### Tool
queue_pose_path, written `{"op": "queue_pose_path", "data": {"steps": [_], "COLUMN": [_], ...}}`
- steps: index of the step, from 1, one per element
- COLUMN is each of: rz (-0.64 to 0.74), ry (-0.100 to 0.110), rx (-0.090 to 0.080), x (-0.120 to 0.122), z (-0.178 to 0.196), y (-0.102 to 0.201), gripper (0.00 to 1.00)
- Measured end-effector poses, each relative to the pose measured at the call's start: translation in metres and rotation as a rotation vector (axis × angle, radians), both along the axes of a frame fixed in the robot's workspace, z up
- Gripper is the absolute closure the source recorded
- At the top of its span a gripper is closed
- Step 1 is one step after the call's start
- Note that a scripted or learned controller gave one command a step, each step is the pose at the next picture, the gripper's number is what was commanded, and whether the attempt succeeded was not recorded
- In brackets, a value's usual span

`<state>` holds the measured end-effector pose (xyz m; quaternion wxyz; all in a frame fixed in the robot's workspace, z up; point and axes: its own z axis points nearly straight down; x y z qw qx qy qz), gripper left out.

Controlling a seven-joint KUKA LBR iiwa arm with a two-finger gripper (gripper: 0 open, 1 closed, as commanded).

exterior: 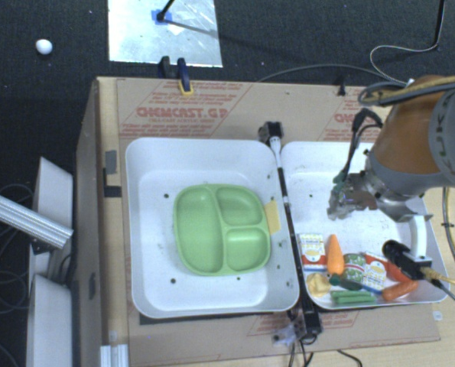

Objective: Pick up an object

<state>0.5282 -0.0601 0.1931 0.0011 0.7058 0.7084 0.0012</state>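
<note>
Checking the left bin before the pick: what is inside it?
The left bin holds a green divided plate, lying flat with its three compartments bare. A small yellow piece pokes out at the plate's right edge. Whatever lies under the plate is covered.

Glossy green plastic tray (218, 229), matt white bins (147, 205)

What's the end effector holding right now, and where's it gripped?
Cannot be told. The end effector hangs over bare floor of the shallow white right bin, apart from the orange plastic carrot; nothing visibly sits in it.
</note>
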Motion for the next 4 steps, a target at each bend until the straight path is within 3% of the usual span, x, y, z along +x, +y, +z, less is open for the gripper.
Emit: {"op": "queue_pose_path", "data": {"steps": [1, 3, 4], "rz": [0.001, 0.001, 0.001], "ry": [0.0, 0.0, 0.0], "rx": [-0.001, -0.001, -0.001], "x": [0.049, 0.125, 0.141], "z": [0.056, 0.062, 0.068], "y": [-0.024, -0.025, -0.006], "gripper": [1.0, 1.0, 1.0]}}
